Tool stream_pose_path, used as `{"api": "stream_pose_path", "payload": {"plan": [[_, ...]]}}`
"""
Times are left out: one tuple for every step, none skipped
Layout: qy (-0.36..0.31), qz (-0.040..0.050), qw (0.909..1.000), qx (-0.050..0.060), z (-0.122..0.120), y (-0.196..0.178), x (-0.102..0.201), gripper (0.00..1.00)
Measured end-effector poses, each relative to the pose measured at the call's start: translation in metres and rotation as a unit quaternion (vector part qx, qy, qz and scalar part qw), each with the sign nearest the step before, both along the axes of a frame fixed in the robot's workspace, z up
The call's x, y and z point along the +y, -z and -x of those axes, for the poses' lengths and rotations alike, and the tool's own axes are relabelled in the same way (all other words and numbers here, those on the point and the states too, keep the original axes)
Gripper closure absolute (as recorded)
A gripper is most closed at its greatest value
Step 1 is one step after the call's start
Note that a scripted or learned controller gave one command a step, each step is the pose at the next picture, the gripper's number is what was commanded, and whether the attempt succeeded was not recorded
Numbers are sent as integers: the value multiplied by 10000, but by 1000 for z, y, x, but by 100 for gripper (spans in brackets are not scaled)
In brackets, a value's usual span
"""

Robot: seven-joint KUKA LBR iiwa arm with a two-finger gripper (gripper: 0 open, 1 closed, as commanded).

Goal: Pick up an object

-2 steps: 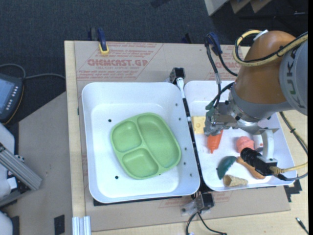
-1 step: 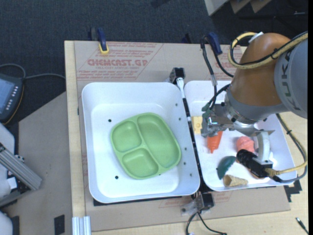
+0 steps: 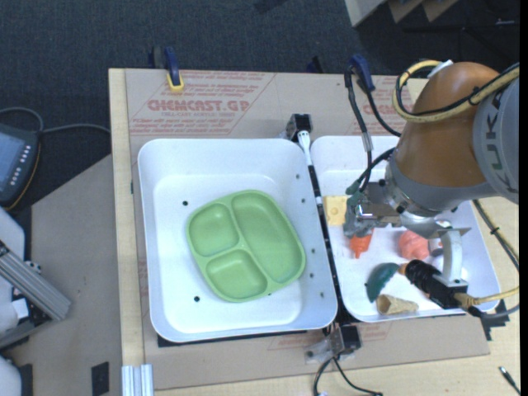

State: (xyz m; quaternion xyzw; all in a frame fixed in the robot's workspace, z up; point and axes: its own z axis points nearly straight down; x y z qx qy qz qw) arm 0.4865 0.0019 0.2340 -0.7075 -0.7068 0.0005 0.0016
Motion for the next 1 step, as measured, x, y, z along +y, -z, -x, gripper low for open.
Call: {"api": "stream_pose_path", "payload": {"plan": [[-1,6,10000,6,-7,20,-2,100]]}}
